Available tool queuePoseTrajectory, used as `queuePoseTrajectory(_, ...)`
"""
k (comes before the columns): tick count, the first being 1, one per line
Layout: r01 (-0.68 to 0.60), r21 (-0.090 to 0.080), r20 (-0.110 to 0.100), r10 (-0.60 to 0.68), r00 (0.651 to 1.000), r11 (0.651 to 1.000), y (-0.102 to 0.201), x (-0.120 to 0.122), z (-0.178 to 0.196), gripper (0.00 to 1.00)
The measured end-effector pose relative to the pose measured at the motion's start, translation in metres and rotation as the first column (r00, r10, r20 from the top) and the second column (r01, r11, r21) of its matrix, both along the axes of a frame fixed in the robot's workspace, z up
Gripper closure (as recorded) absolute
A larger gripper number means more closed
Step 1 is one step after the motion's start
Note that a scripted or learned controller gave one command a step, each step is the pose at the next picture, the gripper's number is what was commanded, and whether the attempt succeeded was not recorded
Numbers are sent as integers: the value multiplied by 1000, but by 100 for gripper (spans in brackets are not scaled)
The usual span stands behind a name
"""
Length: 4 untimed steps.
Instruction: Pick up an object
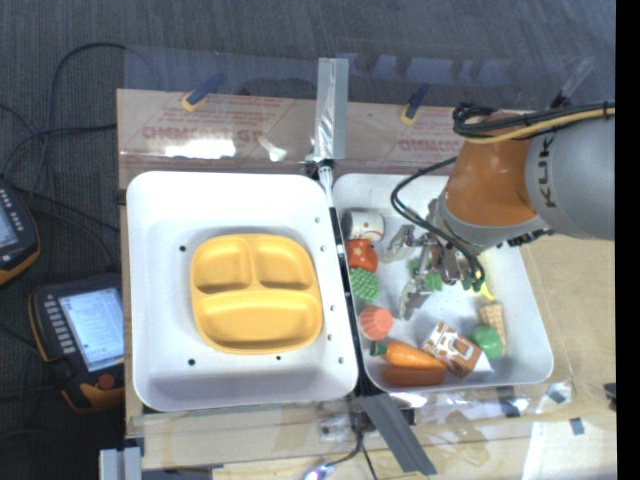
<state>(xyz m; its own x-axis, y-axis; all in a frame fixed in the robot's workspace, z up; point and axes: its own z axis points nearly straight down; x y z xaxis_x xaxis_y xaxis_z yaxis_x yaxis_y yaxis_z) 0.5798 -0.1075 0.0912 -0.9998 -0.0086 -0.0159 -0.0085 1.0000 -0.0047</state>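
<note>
The left bin [150,298] holds a yellow divided tray [257,290] at its centre. The right bin [530,318] holds toy foods: a carrot [412,355] near its front edge and a green piece [366,284] along its left wall. The tool [425,278] hangs over this bin's middle, fingers spread, gripping nothing.

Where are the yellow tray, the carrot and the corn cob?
yellow tray [256,293]: camera view, on the ridge above its wide lower compartment.
carrot [414,356]: camera view, middle of its orange body.
corn cob [491,316]: camera view, middle of its kernels.
</note>
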Motion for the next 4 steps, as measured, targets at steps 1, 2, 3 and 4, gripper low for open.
queuePoseTrajectory(1,-150,-1,1,150,989,989,-43,-57,0,0)
queuePoseTrajectory(2,-149,-1,0,149,989,989,0,-19,0,0)
queuePoseTrajectory(3,-174,-3,-1,174,985,985,11,32,0,0)
queuePoseTrajectory(4,-315,-3,-5,315,949,949,-43,-51,0,0)
